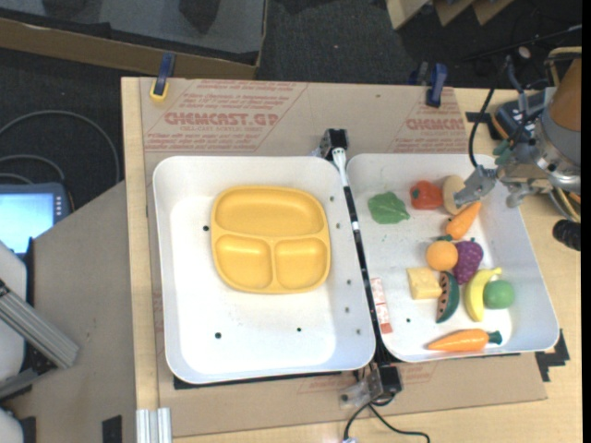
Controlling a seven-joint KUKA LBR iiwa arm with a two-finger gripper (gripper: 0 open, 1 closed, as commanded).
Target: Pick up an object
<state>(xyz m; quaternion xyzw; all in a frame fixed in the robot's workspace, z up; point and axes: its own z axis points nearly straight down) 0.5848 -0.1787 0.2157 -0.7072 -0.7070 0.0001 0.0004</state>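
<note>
Right bin [526, 247], your stock: green leaf [388, 208] at 10 o'clock; red tomato [426, 195] and a carrot [463, 220] near 12; orange [442, 253] and purple grapes [468, 256] at centre; cheese wedge [424, 283], watermelon slice [448, 298], banana [476, 293] and green apple [500, 293] below; a second carrot [458, 341] at 6.

Left bin [175, 275]: one yellow divided plate [271, 238].

Gripper [480, 185]: over the right bin's 1 o'clock edge, just above the upper carrot; you cannot tell its finger state.
</note>
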